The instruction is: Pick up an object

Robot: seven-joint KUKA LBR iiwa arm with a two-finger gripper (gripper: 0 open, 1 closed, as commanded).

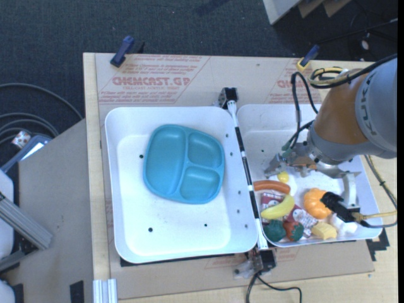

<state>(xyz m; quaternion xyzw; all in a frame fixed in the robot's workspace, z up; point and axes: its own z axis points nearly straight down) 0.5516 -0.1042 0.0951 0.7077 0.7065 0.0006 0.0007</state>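
Two bins (120, 169), blue plate (184, 163), crowded toy food (293, 213)

the scene is evenly and brightly lit from above, with a cool, slightly bluish cast. the two white bins, left (126, 188) and right (265, 125), come out very bright, close to washed out, so their inner walls lose detail. shadows are soft and short: a faint one lies under the blue tray (184, 163) and a darker one under the arm (353, 118). the dark carpet (95, 11) stays dim. focus is fair, yet small items in the right bin look soft and grainy.
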